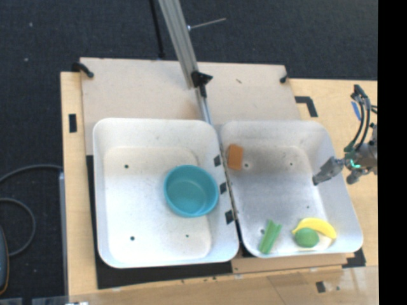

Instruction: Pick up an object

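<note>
Dark carpet surrounds the wooden table (73, 189), which carries two white bins side by side. Left bin (127, 138): a teal bowl (191, 190) near the shared divide. Right bin (286, 138): an orange block (234, 157) by the divide; near the front wall, a yellow banana (320, 227) touching a green ball (306, 237), with a green stalk-like piece (269, 237) just beside them. Hand (331, 170) at the right bin's outer wall, grasping nothing visible; whether its fingers are parted cannot be told.
</note>
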Robot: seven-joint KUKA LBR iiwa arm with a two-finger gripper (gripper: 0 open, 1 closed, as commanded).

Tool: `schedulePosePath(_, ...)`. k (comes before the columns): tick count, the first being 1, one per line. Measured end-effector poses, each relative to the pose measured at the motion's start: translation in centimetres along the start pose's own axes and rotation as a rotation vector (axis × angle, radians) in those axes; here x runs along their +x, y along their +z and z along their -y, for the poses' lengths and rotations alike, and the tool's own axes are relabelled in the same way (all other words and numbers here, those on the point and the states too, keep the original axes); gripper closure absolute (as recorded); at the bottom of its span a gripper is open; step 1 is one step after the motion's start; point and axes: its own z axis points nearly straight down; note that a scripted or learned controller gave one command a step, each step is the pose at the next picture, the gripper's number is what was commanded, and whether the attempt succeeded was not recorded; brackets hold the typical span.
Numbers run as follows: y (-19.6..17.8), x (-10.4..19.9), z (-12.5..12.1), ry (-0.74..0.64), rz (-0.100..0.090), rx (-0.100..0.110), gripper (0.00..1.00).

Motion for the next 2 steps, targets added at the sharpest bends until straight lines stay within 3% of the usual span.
schedulePosePath(2,10.0,0.0,0.9,0.004,0.001,0.002,0.0)
